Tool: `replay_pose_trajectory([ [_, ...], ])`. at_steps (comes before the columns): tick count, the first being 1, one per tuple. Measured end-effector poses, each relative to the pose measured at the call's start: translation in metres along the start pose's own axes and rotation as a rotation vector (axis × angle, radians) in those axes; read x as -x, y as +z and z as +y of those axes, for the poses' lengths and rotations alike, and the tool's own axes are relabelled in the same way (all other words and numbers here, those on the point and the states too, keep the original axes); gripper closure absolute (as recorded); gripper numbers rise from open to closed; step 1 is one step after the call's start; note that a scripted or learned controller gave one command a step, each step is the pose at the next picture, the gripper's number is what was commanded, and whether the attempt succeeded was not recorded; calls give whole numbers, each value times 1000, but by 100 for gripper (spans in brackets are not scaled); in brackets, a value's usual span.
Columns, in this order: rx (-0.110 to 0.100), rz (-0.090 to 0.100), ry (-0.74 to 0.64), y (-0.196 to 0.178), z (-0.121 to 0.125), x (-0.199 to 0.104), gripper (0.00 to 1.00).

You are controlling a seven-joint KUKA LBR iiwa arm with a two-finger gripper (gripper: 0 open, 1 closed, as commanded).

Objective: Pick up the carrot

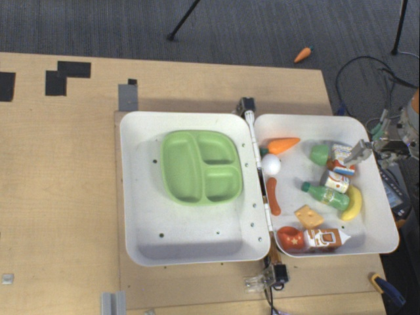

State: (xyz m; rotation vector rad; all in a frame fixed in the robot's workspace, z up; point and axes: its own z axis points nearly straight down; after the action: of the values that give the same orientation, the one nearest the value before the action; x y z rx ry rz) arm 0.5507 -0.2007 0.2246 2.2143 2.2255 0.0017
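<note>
The carrot (283, 145), orange and tapered, lies at the upper left of the right bin (387, 238), close to the divider between the two bins. My gripper (362, 151) reaches in from the right edge and hangs over the bin's upper right part, near a small red and white carton (342, 170). It is well to the right of the carrot, with a green cup (319, 154) between the two. Nothing can be seen held in it.
The right bin also holds a white ball (270, 166), a red sausage (272, 196), a green bottle (327, 196), a banana (355, 205), a cracker (307, 215), a tomato (291, 239) and a brown carton (322, 239). A green divided plate (200, 166) sits in the left bin (141, 241). An orange item (302, 55) lies on the floor.
</note>
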Motion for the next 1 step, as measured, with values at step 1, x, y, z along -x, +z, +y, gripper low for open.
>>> replay_pose_trajectory([
  [1, -3, 1, 59, 81, -64, -37, 0],
])
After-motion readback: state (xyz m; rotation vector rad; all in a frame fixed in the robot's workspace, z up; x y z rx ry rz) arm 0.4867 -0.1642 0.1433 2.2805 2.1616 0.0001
